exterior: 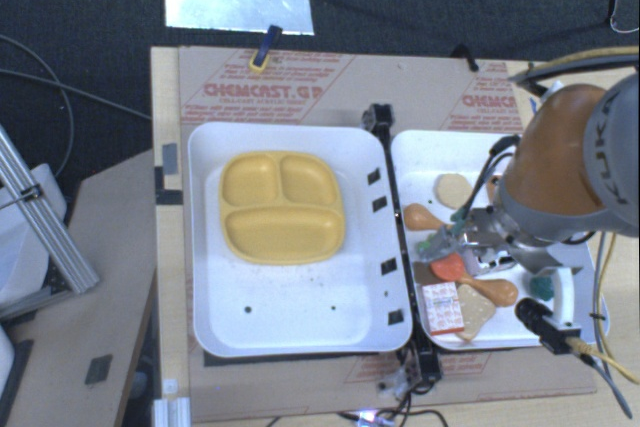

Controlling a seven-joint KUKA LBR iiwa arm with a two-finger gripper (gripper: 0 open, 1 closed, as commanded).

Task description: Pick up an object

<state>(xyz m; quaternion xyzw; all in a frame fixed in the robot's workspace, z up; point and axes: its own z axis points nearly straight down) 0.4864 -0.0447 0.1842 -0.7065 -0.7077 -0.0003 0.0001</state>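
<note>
One fixed camera looks down at a slant from well above the desk [330, 80], both white bins [205, 315] framed; the arm [560, 155] enters from three o'clock.

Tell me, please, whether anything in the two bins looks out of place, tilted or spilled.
Nothing stands out. The yellow divided plate lies flat in the left bin. The toy food items, such as the red-and-white packet, lie crowded in the right bin beneath the arm, none spilled out.
</note>
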